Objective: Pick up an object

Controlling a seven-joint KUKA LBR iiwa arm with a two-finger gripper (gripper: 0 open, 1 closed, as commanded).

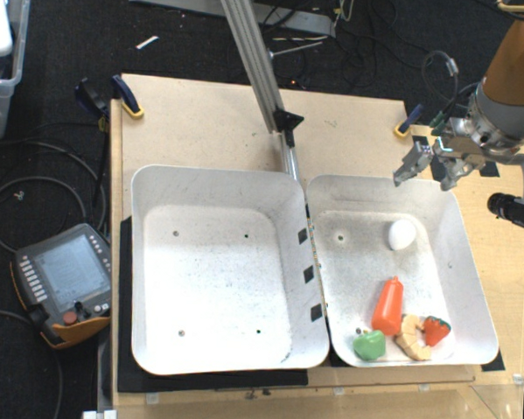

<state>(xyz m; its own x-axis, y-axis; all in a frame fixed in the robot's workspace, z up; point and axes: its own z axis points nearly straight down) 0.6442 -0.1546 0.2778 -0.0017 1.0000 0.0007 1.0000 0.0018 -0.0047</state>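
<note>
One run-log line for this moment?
end effector: open, holding nothing, over right bin rear edge | white ball, carrot: in bin

bench (214, 127): pale wood board, matt, lightly scuffed
left bin (149, 198): white plastic, smooth, dull sheen, peppered with dark specks
right bin (461, 250): same white plastic, speckled grey in the middle
white ball (402, 234): smooth, matt
orange object (387, 305): glossy plastic
green object (370, 345): shiny plastic
tan piece (414, 337): dull, slightly rough look
arm band (520, 51): orange, satin finish
gripper (432, 172): bare grey metal, matt
slanted rail (252, 55): ribbed aluminium, brushed
floor (51, 53): dark carpet, rough
</note>
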